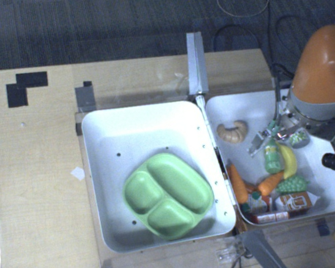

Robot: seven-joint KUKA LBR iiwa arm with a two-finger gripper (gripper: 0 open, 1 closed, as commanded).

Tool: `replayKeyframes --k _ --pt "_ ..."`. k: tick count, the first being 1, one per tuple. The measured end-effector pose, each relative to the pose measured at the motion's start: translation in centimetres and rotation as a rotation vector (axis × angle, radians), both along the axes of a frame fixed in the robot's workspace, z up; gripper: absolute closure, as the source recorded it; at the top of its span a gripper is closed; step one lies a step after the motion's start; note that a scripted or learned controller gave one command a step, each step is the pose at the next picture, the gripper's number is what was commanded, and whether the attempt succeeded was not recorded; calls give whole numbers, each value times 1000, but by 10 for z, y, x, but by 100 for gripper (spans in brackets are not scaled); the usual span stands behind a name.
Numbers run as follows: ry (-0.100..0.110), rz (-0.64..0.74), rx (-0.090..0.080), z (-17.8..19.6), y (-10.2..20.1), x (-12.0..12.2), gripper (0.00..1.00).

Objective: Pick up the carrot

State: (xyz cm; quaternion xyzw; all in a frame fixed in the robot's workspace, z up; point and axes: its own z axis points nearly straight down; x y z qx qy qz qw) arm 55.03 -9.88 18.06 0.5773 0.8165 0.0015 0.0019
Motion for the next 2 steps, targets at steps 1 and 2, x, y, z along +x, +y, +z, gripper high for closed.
replayKeyframes --k 1,2 --pt "-1 114 0 5 90 -6 0" --pt "-1 179 0 57 153 -62 0"
